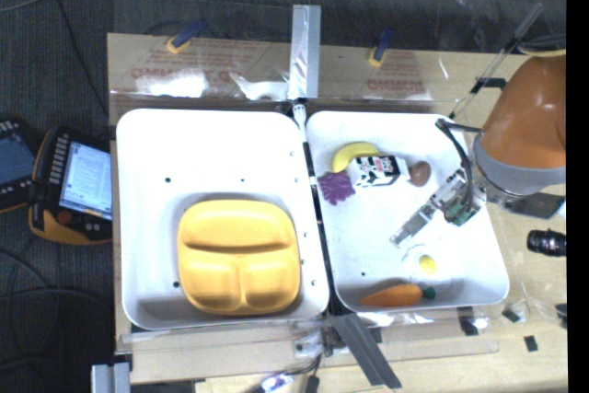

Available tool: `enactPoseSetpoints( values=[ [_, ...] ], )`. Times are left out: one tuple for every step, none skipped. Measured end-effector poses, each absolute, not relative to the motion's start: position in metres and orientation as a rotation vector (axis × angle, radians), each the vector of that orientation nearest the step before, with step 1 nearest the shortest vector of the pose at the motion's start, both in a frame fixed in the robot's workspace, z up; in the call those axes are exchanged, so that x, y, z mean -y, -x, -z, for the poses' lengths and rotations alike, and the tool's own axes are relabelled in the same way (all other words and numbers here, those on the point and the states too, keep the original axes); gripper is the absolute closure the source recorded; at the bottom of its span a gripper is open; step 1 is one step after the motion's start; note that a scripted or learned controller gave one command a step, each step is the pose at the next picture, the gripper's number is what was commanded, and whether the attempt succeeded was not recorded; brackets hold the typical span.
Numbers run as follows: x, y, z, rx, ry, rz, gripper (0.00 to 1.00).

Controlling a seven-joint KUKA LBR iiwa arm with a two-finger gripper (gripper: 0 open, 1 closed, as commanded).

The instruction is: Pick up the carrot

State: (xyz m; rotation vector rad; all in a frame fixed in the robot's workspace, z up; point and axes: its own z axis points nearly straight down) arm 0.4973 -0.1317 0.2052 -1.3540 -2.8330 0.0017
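- The gripper hangs over the middle of the right bin, reaching in from the right and pointing down and to the left in the picture.
- Nothing lies between its fingers; whether they stand wide or narrow I cannot tell, for they blur into one thin grey bar.
- The carrot lies below the gripper in the picture, near the bin's front wall, apart from the fingertips, lengthwise along that wall with its green top to the right.
- Between the gripper and the carrot, a little to the right, sits a small yellow-and-white piece, like a fried egg; it is too small to name with certainty.
- Above and to the left of the gripper lie a banana, a black-and-white carton and a purple grape bunch; a small brown round thing lies just above it.
- Far to the left of the gripper, in the left bin, rests a yellow divided tray, upside down or upright I cannot say.
- The arm's orange band is cut off at the right edge, so the upper arm is hidden.
- A green part on the wrist is blurred.
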Motion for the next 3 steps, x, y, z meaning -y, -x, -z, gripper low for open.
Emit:
enactPoseSetpoints(
  values=[
    [0.185,-0.493,-0.308,2.883,1.252,-0.005,0.00],
    [0.170,-0.485,-0.205,2.973,1.007,-0.001,0.00],
    [0.102,-0.483,-0.122,2.950,1.064,0.000,0.00]
  ],
)
